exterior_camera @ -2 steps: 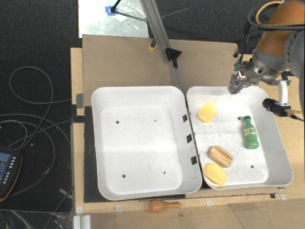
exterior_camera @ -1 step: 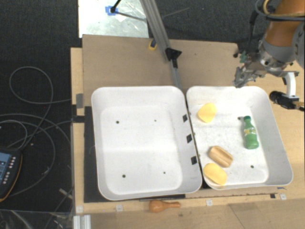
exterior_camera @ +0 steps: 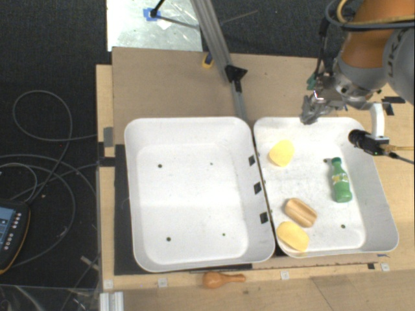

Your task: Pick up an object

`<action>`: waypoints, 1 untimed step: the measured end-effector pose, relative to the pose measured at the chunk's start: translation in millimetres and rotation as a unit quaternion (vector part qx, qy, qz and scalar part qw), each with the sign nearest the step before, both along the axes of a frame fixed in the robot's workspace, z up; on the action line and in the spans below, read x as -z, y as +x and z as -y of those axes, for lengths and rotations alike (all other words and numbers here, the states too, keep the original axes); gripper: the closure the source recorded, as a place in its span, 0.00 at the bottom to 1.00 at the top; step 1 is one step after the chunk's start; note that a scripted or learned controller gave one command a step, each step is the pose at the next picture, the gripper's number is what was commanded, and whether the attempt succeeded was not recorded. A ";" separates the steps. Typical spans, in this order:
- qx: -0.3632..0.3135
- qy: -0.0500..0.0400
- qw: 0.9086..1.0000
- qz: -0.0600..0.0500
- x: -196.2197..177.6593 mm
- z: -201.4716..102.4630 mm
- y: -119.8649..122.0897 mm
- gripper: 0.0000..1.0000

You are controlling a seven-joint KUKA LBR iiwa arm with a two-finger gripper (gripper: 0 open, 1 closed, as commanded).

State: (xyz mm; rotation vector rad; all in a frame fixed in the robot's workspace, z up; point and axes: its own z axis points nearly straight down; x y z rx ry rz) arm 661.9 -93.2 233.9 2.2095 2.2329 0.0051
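Two shallow white bins side by side on the tabletop (exterior_camera: 175, 83), meeting along a seam with small black clips.

Left bin (exterior_camera: 139, 173): broad bare floor, walls low and rounded, plenty of free room across the whole tray.

Right bin (exterior_camera: 376, 193): four things inside, loosely spread. Near the far left corner, a pale yellow rounded piece (exterior_camera: 281, 153), close to the seam wall but with open floor on its right. Along the right side, a green bottle (exterior_camera: 339, 180) lying flat, cap toward the far wall, white label band at the neck, clear of the right wall and well apart from the rest. Toward the near edge, a tan bread-like roll (exterior_camera: 301, 212), lying at a slant. Just below it, a second yellow rounded piece (exterior_camera: 293, 236), pressed close to the near left corner, almost touching the roll. Wide open floor in the middle of the bin, between bottle and yellow pieces, and again at the near right corner.

Hand (exterior_camera: 313, 112) over the far rim of the right bin, above the wall rather than above any object, nothing seen between its fingers; open or closed, cannot tell.

Outside the bins, on the near tabletop strip, a small orange-brown pear-shaped thing (exterior_camera: 220, 278) lying on its side.
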 end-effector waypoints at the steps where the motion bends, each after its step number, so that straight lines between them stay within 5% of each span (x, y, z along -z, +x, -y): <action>1: 0.000 0.000 1.000 -0.002 10.5 -50.1 -17.9 1.00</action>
